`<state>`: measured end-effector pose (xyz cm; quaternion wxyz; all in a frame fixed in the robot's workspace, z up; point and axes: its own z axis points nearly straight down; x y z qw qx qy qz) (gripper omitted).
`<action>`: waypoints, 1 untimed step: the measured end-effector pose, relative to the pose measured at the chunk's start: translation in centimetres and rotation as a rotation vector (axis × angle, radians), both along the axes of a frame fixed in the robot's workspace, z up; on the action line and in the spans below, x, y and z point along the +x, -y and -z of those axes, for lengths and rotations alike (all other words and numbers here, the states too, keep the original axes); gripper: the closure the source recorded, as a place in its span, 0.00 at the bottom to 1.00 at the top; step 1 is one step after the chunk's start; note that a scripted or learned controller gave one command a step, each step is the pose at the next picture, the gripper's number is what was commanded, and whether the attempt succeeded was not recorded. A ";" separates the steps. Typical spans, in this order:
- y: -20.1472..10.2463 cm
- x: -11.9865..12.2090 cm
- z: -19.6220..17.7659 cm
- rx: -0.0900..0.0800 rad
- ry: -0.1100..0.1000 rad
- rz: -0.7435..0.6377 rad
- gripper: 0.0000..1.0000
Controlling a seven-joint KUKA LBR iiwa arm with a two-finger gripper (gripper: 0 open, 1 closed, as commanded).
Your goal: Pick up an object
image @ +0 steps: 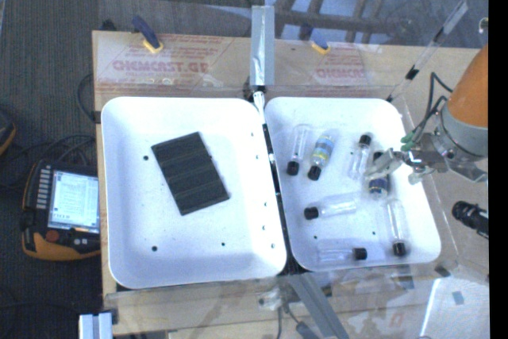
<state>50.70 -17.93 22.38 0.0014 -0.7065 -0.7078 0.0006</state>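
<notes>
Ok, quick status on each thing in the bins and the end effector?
Black ridged slab: flat, alone in left bin.
Clear vials: lying scattered in right bin, capped.
End effector: low over right bin's right side, among vials; grip unclear.

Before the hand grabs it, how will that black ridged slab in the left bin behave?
The black slab looks flat and stiff, so it probably won't roll or tip. Lying flush on the left bin floor, its low edges may be hard to pinch.

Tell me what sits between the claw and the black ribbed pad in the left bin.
The clear vials scattered in the right bin and the raised rims where the two bins meet lie between the claw and the black pad.
</notes>
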 end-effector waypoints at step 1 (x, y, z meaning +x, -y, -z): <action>2.4 2.5 13.0 0.000 0.003 -0.110 0.00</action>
